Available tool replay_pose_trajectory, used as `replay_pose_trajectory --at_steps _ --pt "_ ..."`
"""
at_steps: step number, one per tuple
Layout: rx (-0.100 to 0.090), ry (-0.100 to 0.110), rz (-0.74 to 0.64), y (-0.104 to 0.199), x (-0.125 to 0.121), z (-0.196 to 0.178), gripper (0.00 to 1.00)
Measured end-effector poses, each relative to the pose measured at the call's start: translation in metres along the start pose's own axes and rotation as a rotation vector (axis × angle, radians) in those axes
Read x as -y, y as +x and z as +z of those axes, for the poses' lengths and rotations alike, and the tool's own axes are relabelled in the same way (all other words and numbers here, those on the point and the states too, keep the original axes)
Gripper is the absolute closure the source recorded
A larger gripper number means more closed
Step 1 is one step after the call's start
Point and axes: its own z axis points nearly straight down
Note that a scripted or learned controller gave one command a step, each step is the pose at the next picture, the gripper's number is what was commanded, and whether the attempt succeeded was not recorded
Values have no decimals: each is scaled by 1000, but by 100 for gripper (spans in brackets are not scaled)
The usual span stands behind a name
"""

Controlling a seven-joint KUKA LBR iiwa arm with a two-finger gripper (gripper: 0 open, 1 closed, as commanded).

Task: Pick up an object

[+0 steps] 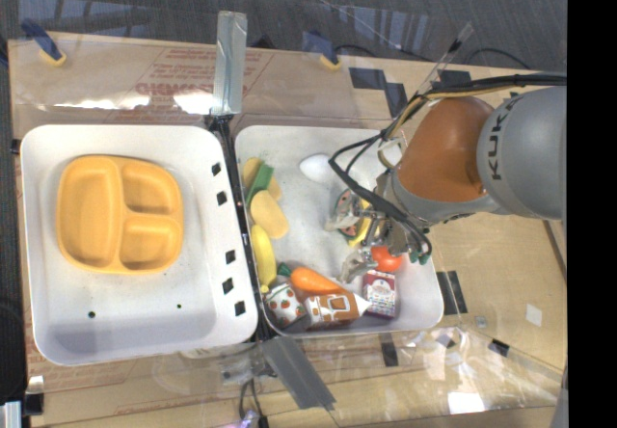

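Note:
The grey arm with its orange band (442, 154) reaches from the right down into the right bin (289, 142). My gripper (364, 235) hangs low over the bin's middle right, among a red tomato-like piece (384, 259) and a small carton (382, 296). Cables and the wrist cover its fingertips. Along the bin's left and front lie a banana (262, 255), a pale yellow oval piece (270, 215), an orange carrot (316, 280), a brown bottle (333, 309) and a white egg-shaped piece (316, 167).
The left bin (116, 330) holds a yellow divided plate (119, 214). A grey taped divider (229, 60) runs between the bins. Cardboard and tape surround both bins on the bench.

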Motion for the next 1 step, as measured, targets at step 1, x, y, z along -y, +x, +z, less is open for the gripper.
replay_pose_trajectory --at_steps 1 --pt "-3 -1 110 -2 -13 0 0"
